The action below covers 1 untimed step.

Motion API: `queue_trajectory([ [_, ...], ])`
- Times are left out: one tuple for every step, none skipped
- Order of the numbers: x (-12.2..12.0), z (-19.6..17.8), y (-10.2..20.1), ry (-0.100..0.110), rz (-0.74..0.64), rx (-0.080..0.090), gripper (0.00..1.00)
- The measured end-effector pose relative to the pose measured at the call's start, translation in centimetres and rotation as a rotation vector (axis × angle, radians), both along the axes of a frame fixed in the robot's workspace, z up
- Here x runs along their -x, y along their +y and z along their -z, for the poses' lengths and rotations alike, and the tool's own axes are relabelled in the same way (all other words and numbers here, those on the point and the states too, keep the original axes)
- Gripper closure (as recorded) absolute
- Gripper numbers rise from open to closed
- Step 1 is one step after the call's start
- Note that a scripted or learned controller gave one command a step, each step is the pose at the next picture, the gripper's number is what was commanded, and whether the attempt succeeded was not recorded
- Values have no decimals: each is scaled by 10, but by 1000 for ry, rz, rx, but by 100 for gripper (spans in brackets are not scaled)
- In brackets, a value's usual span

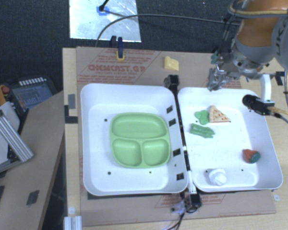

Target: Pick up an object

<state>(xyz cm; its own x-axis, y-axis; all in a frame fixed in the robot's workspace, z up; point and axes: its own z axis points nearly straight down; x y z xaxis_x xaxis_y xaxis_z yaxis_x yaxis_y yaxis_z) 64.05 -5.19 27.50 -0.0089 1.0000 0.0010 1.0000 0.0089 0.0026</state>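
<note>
The metal two-finger hand (215, 82) hangs over the far rim of the right shallow white plastic bin (266, 143); whether it is released or clenched I cannot tell. The nearest candidate, a tan triangular toy pizza slice (218, 115), lies just toward the camera from the hand (a green leafy toy (201, 116) touches its left side), so I judge a short reach nearward suffices.

Arm (261, 25) — wrist lowered, upper right
</note>
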Motion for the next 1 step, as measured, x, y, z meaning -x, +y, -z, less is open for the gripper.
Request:
queue_trajectory([
  [-7, -2, 52, -1, 0, 0, 100],
])
